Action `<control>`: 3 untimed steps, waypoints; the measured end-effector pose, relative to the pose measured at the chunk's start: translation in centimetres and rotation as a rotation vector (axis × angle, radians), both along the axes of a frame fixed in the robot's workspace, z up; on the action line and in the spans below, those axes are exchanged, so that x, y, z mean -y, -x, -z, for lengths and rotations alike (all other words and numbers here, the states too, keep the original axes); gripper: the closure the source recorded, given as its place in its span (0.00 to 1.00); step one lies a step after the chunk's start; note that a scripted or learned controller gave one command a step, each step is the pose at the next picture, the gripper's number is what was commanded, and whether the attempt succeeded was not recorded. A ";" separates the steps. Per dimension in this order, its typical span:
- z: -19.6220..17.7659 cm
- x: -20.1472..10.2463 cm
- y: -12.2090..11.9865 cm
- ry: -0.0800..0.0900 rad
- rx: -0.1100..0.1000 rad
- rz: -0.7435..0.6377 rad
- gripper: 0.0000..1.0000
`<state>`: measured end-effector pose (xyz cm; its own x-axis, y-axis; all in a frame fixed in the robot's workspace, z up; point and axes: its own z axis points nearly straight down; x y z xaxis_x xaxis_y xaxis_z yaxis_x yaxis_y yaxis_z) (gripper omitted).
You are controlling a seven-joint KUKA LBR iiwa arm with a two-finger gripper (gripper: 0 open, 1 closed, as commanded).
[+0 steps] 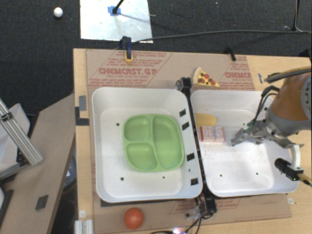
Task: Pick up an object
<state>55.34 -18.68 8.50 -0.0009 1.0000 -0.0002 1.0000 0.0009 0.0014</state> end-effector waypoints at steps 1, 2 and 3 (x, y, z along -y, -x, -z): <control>-1.1 0.0 -0.1 0.000 0.003 0.000 1.00; -7.5 0.3 0.0 0.002 0.005 -0.002 1.00; -13.9 0.7 0.1 0.003 0.006 -0.003 1.00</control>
<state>55.27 -19.38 22.36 -0.0043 1.0000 -0.0029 1.0000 0.0043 0.0077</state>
